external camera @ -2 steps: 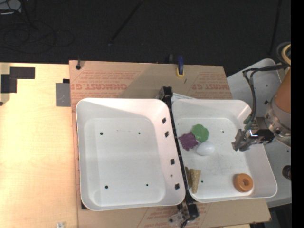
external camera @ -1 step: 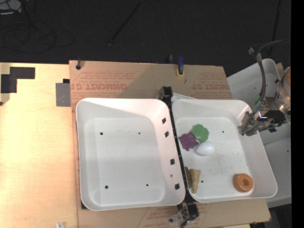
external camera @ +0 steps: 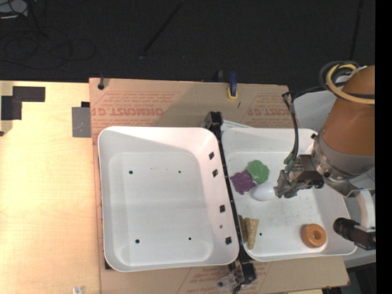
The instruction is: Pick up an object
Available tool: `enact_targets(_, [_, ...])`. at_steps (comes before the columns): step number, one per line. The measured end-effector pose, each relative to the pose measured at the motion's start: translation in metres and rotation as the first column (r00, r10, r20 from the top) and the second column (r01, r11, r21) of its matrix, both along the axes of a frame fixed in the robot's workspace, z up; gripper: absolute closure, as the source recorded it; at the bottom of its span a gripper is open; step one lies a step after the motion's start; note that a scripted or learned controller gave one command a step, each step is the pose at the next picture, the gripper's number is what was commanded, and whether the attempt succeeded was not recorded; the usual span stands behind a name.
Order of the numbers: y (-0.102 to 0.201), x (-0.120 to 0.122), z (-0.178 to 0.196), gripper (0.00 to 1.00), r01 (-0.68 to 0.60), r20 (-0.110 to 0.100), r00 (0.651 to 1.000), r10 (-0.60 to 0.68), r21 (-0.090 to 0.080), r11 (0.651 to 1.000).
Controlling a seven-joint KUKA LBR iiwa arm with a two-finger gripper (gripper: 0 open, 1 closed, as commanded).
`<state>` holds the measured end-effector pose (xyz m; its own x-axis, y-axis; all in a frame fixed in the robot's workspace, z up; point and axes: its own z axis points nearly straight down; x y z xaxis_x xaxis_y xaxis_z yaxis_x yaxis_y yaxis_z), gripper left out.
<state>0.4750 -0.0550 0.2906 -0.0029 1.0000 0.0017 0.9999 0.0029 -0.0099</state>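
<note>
White bins sit side by side on a sheet of brown cardboard [external camera: 184, 100], and the cardboard lies on a pale wooden bench [external camera: 43, 195]. The left bin [external camera: 159, 146] is the big one in the picture. The right bin [external camera: 275, 141] has all the small things in it.

The grey arm [external camera: 349, 133], with its orange band, comes in from the right and hangs over the right bin. Its gripper [external camera: 283, 192] is dark and points down at the bin floor, near the middle. How wide the gripper stands cannot be told, because the parts are too dark and small.

A green lump [external camera: 259, 170] lies to the left of the gripper. A purple lump [external camera: 242, 180] touches the green one on its left side. A white egg-like thing [external camera: 263, 193] lies just under the green lump and just beside the gripper tip. An orange ring like a doughnut [external camera: 315, 235] lies near the front right corner, well apart from the gripper. A tan cone [external camera: 251, 230] lies at the front left of that bin.
</note>
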Motion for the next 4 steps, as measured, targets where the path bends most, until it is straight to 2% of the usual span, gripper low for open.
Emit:
enact_targets(1, [0.058,0.001,0.100,1.00,-0.004,0.016,1.000,0.004,-0.001,1.000])
enact_targets(2, [0.149,0.001,0.242,1.00,-0.009,0.024,1.000,0.009,0.003,1.000])
enact_targets(3, [0.146,0.001,0.243,1.00,-0.005,0.003,1.000,0.005,-0.003,1.000])
enact_targets(4, [0.189,0.001,0.247,1.00,-0.002,0.007,1.000,0.002,-0.001,1.000])
